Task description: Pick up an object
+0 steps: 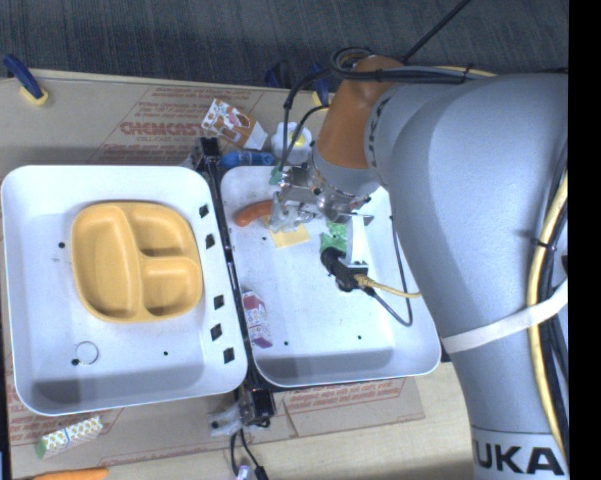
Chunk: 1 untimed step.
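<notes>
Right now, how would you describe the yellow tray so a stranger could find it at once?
Start at the left bin of the two white ones. The yellow tray lies flat in its middle, rounded and split into compartments. It is far larger than the small items in the right bin, like the orange piece and the pale yellow block.

Yellow tray [135,260] in white bin [20,268]; orange carrot [250,214]; pale yellow block [289,236]; grey arm [470,198], orange band [345,128].

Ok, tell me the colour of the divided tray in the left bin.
The divided tray is yellow, a mustard shade, plain with no pattern, seen clearly in the camera view.
</notes>
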### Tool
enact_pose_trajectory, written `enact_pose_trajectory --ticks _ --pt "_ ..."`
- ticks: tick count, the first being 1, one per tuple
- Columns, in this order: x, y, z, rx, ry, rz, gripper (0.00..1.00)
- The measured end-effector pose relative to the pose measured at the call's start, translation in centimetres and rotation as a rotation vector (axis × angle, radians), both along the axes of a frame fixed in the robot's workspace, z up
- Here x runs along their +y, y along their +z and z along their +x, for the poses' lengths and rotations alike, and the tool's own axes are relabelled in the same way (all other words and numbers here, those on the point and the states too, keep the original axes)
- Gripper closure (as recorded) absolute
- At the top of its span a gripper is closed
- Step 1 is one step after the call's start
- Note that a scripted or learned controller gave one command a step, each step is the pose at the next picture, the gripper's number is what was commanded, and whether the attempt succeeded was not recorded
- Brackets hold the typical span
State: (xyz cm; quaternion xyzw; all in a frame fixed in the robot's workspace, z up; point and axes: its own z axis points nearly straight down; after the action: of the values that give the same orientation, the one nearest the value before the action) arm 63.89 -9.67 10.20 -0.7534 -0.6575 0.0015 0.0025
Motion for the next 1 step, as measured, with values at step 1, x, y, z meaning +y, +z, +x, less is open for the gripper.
enact_pose_trajectory --ticks 1 --pt "0.00 -0.01 -0.01 0.000 0.000 0.000 0.00"
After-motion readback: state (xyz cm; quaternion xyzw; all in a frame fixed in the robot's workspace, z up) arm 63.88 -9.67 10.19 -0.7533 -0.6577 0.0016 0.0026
